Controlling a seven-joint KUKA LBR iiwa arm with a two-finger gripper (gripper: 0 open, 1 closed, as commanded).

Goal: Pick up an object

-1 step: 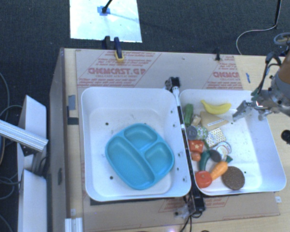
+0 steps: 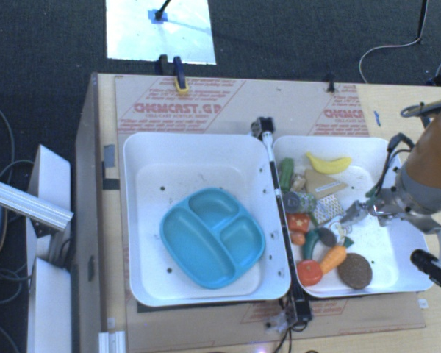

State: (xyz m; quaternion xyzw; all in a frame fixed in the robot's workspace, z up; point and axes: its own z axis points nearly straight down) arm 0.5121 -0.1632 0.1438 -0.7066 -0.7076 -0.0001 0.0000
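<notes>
The right bin holds a crowd of toy foods on its left side. At the back lie a yellow banana, a green pickle and a beige wedge. Further forward are a grey patterned piece, a red piece, a dark green piece, an orange carrot, a red tomato and a brown round disc. My gripper hangs low over the middle of this bin, just right of the patterned piece and above the carrot. Nothing is visibly held.
The left bin carries a blue divided plate. A dividing rim runs between the two bins. The arm comes in over the right bin's right edge. Bare white floor lies on the right bin's right half.
</notes>
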